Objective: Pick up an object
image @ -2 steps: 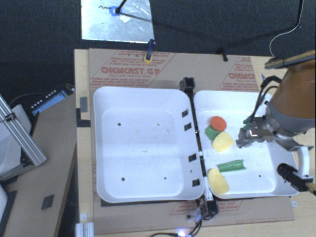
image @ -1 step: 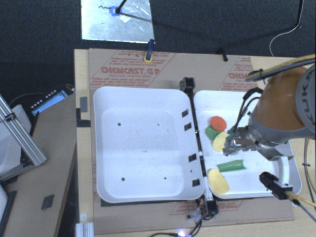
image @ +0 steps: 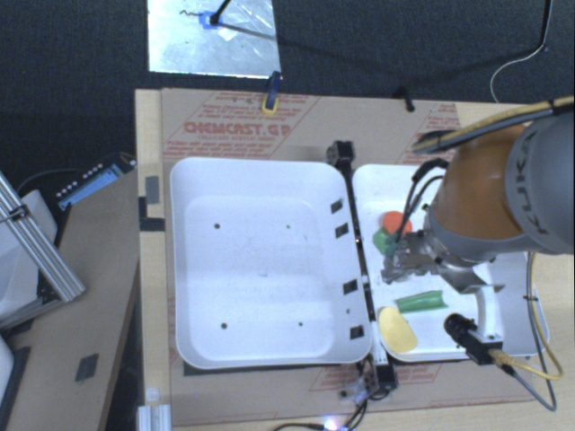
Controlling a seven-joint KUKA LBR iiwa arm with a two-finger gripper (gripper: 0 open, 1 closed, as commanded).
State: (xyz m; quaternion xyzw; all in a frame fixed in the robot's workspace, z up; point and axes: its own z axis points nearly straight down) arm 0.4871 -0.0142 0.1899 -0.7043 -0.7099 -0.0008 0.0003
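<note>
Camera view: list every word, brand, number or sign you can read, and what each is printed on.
"CHEMCAST GP", red print on the brown board under the bins.
Smaller red print on that board, beside and below the big word and along its other edges: too blurred to read.
"KU", end of dark lettering on the arm; the rest is cut off.

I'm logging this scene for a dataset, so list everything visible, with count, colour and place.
left bin: one, white, left half of bench
right bin: one, white, right half, partly under arm
yellow object: one, right bin, near front
green long object: one, right bin, above the yellow one
orange object: one, right bin, by the claw
small green object: one, beside the orange one
foil sheet: one, silver, floor beyond bench
arm: one, grey and orange, over right bin
claw: one, low in right bin
</note>
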